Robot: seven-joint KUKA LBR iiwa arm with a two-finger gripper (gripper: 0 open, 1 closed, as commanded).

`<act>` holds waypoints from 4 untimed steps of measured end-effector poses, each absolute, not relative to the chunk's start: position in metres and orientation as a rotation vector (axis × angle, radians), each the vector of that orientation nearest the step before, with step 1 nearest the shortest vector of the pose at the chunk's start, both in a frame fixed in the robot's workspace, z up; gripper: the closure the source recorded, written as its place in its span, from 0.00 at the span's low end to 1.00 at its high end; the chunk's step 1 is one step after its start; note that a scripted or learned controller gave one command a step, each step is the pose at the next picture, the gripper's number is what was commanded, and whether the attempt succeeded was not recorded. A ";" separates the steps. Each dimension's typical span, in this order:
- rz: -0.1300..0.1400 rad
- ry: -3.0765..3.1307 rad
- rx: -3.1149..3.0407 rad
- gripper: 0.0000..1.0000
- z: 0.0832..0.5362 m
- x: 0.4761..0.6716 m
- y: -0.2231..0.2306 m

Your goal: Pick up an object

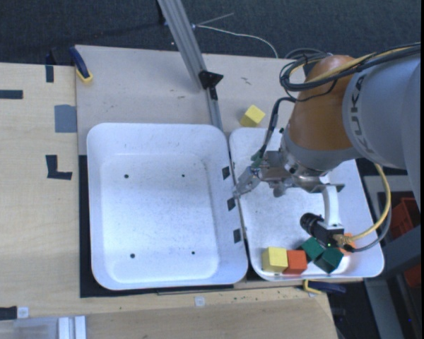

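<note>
the pincer hangs over the right white bin, its state hard to tell; it should centre over the yellow block before closing.

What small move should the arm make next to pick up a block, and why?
Probably shift the gripper toward the near corner of the right bin, then lower it. The yellow block, orange block and green blocks lie clustered there, while the gripper sits near the bin's left wall, away from them.
</note>
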State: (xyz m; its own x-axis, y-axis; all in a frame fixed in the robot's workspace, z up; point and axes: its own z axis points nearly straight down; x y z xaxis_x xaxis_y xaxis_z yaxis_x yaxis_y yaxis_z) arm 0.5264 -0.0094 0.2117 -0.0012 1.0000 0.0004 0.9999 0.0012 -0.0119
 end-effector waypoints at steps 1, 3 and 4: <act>0.007 -2.212 -2.231 0.00 0.224 0.495 -0.093; -0.005 -2.232 -2.220 0.00 0.331 0.664 -0.112; 0.012 -2.214 -2.217 0.00 0.180 0.600 -0.126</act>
